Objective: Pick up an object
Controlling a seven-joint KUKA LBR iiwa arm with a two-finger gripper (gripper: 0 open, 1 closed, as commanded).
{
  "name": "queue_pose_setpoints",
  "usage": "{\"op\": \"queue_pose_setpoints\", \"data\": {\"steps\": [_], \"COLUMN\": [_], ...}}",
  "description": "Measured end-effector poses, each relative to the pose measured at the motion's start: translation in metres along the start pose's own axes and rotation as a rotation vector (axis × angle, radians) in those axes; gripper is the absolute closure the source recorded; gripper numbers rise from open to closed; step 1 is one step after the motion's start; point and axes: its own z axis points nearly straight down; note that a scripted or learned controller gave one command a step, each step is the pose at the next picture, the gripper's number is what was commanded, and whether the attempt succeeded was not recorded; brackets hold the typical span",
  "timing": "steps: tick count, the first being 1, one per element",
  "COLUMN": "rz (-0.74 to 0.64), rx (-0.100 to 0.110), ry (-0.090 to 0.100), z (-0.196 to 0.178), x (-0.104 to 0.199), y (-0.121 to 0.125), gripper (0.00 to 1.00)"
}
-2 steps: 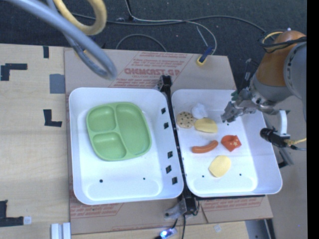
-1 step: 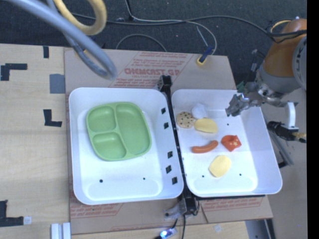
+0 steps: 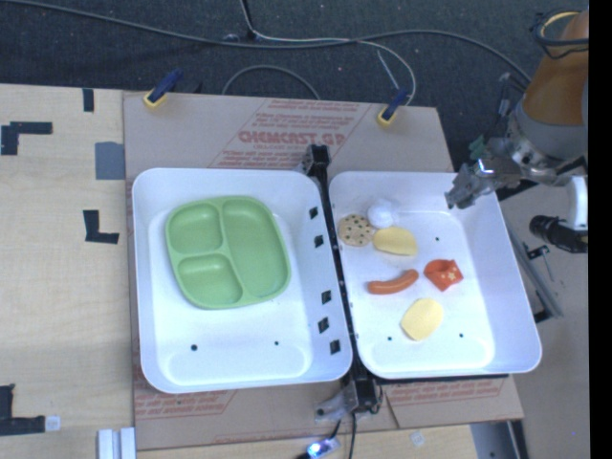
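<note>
The right bin (image 3: 497,347) holds several toy foods. A speckled cookie (image 3: 355,229) lies near its left wall, with a white ball (image 3: 382,212) just beside it. A yellow lemon-like piece (image 3: 395,242) sits below the ball. A red sausage (image 3: 392,282) lies in the middle, a red pepper piece (image 3: 443,273) to its right, and a pale yellow piece (image 3: 422,318) nearer the front. My gripper (image 3: 465,189) hangs over the bin's back right corner, above and apart from all of them, with nothing seen in it.
The left bin (image 3: 172,361) carries a green divided plate (image 3: 228,251). Black clips join the bins along the middle seam (image 3: 325,256). Cables run across the dark floor behind the bench. The arm's body (image 3: 555,94) stands at the right edge.
</note>
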Motion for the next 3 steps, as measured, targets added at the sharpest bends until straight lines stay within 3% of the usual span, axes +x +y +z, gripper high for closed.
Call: {"op": "queue_pose_setpoints", "data": {"steps": [3], "rz": [-0.004], "rx": [0.007], "ry": [0.002], "z": [0.011], "x": [0.164], "y": [-0.018], "gripper": [1.0]}}
